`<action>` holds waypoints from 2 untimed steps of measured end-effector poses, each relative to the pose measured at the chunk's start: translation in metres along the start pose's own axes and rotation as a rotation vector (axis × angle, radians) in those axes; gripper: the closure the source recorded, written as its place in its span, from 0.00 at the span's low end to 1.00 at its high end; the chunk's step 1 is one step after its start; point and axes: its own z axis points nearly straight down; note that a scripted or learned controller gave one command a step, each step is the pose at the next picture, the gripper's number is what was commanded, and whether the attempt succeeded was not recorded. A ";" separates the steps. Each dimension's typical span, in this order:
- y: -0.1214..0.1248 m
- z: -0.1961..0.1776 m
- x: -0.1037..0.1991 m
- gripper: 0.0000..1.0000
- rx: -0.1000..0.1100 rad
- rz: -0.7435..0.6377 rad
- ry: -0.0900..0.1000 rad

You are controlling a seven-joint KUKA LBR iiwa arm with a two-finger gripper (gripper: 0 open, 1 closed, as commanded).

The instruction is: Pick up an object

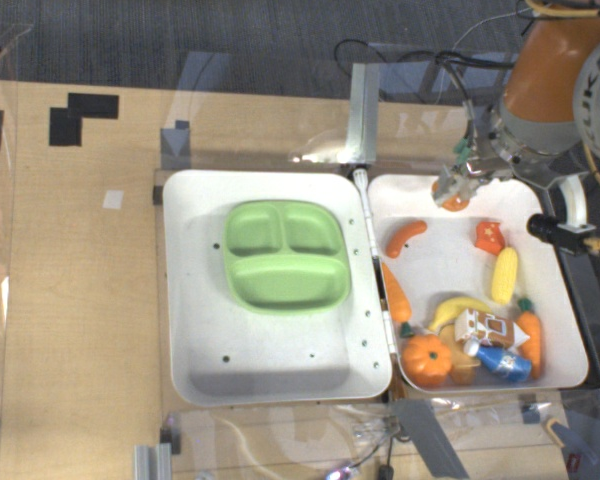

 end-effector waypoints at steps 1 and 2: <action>-0.011 0.072 0.005 1.00 0.002 -0.399 0.001; -0.015 0.132 -0.004 1.00 -0.004 -0.160 -0.002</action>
